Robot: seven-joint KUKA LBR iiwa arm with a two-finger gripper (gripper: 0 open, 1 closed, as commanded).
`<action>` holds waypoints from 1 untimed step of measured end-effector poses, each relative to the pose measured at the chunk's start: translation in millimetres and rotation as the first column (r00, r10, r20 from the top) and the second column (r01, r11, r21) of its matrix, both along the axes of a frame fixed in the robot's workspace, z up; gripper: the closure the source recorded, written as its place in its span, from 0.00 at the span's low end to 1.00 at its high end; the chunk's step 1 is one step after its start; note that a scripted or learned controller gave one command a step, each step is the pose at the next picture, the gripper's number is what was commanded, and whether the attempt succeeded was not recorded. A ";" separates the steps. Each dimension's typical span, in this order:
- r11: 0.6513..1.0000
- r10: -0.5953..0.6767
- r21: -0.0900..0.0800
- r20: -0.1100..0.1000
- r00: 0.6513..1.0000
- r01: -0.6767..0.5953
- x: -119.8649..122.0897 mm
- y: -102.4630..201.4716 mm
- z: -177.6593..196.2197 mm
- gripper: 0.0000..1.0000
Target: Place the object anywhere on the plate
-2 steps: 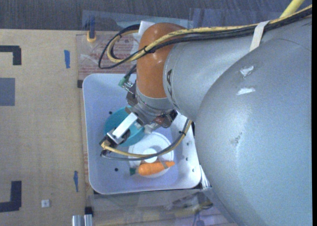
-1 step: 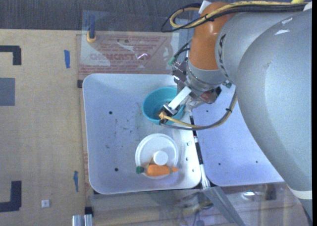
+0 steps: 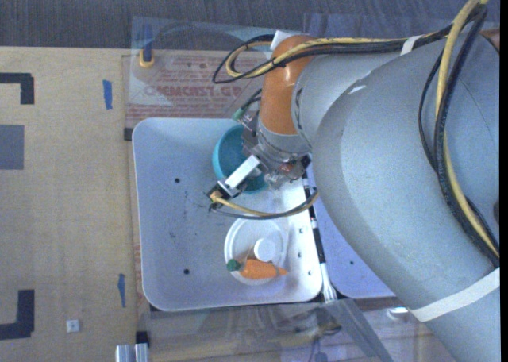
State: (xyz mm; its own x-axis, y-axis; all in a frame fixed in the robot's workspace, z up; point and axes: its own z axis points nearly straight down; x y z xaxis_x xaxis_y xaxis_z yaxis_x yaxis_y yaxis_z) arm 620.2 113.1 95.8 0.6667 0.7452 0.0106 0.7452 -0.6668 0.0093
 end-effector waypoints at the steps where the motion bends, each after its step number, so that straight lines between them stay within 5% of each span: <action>1: 0.991 -0.132 -0.003 -0.020 0.991 0.132 -87.1 59.8 68.5 1.00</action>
State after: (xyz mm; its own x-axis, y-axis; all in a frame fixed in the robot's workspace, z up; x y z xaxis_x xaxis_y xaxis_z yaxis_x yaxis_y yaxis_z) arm 533.1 173.0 164.2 0.7595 0.6505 -0.0046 0.6505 -0.7595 -0.0037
